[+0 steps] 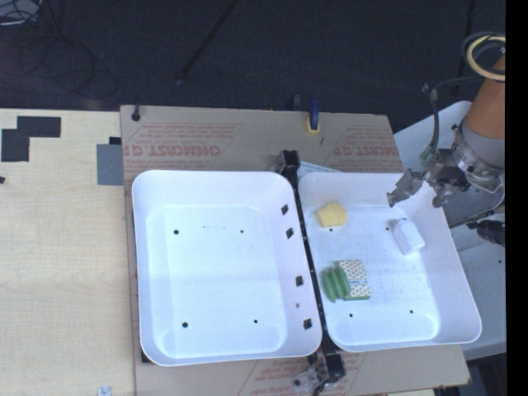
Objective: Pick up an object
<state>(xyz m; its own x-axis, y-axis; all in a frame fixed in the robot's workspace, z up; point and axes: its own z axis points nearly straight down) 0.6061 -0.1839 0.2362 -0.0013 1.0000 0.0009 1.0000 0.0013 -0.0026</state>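
The right bin (450,304) holds three objects. A yellow sponge-like block (332,215) lies near its back left. A green ridged piece (335,284) rests against a small patterned card (355,277) in the middle front. A white cylinder (407,236) lies toward the right side. My gripper (422,190) hangs above the bin's back right edge, just behind the white cylinder. Its two fingers are spread apart with nothing between them.
The left bin (157,337) sits beside the right one, joined by black clips along the shared rim. Both rest on a cardboard sheet (214,143). A blue and yellow clamp (313,115) stands at the board's back edge. Cables trail by the arm at right.
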